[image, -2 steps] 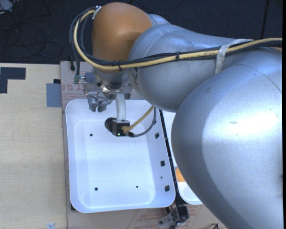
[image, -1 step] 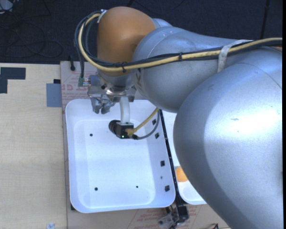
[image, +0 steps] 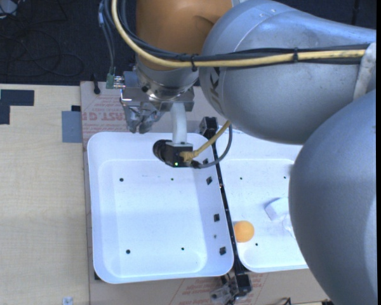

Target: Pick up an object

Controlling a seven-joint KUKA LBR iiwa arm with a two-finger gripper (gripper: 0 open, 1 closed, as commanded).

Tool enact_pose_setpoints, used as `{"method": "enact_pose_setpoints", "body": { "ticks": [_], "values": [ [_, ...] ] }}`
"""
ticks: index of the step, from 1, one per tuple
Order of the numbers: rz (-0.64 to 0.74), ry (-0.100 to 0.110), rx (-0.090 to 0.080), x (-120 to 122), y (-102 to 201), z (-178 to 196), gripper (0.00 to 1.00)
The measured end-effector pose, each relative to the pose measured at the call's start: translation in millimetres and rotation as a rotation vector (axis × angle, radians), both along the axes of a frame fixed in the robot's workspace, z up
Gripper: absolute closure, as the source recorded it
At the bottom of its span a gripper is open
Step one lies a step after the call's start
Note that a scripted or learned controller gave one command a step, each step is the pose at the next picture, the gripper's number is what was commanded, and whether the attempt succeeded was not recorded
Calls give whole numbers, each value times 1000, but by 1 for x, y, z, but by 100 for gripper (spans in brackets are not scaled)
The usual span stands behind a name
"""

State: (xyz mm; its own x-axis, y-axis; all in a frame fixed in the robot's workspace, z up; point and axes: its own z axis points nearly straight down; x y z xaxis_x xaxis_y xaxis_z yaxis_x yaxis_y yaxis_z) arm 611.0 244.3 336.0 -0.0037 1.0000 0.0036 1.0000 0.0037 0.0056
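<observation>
An orange ball point(image: 244, 231) lies in the right bin point(image: 260, 170), near that bin's front left corner. Just right of and behind the ball is a small pale whitish object point(image: 276, 208), partly hidden by the arm. My gripper point(image: 141, 123) hangs over the far rim of the left bin point(image: 108, 202), well away from both objects. Nothing shows beneath it but the white rim.
The grey arm with its orange band covers the upper and right parts of the view and hides much of the right bin. A black unit with a green light point(image: 172, 152) hangs on a white post by the gripper. Cardboard point(image: 38, 189) lies to the left.
</observation>
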Motion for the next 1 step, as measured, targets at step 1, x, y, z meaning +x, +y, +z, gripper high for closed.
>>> {"method": "enact_pose_setpoints", "body": {
  "ticks": [1],
  "values": [
    [0, 7, -4, 1, -1, 18, 100]
  ]
}}
